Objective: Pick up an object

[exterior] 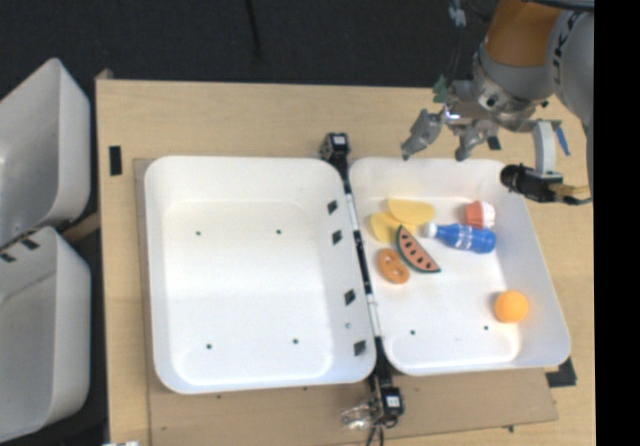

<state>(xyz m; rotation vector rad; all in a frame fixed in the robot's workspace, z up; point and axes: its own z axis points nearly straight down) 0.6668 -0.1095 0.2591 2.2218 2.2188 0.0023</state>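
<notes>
The gripper [441, 142] hung over the far edge of the right bin [530, 334], its fingers spread apart and pinching nothing. Below and nearer the camera than the gripper lay the toys: a yellow piece [405, 213], a watermelon slice [417, 250] and an orange slice [392, 266] clustered together, a blue bottle [466, 237] touching a red-and-white piece [480, 213], and an orange ball [511, 307] well apart. The left bin [170, 334] sat further off on the bench [125, 124].
</notes>
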